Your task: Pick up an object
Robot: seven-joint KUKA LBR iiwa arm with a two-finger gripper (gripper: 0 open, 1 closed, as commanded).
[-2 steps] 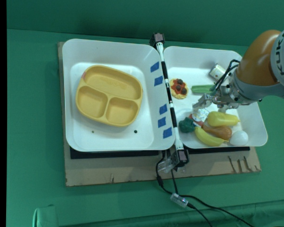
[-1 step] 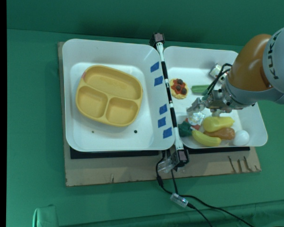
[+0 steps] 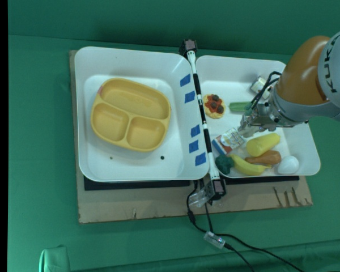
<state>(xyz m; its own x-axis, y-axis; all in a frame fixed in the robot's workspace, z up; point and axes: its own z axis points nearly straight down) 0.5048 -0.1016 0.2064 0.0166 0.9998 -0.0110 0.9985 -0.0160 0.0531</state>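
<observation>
The grey arm enters from the right edge of the camera view, its thick upper segment lying high in the frame; the orange band wraps the arm just above the wrist and faces the camera; below it the grey wrist angles down and to the left; a dark cable loops along its left side; the gripper points downward and leftward, low over the right-hand bin.
</observation>
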